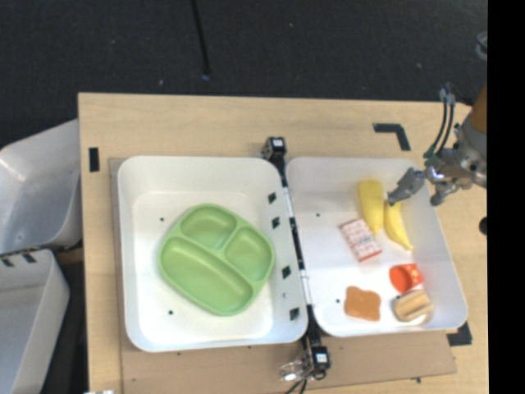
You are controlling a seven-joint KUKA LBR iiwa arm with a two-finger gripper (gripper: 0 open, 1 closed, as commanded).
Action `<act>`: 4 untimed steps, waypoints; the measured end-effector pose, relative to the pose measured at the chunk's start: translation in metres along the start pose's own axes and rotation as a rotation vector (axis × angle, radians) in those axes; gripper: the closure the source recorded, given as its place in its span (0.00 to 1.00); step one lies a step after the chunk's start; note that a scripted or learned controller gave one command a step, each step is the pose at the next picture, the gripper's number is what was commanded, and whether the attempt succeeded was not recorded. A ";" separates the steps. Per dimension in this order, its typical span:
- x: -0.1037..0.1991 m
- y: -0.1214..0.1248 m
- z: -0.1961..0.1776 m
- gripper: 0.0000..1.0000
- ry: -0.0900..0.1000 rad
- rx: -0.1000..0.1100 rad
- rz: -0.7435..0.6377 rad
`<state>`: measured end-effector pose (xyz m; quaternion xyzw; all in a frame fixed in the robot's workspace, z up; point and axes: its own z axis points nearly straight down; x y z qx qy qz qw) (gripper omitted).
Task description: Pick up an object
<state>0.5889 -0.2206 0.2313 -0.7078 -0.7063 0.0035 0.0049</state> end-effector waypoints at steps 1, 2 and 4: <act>0.001 0.003 -0.008 0.00 -0.003 -0.014 -0.003; 0.004 0.008 0.052 0.00 -0.003 -0.010 -0.005; -0.007 0.009 0.128 0.00 -0.004 -0.015 0.002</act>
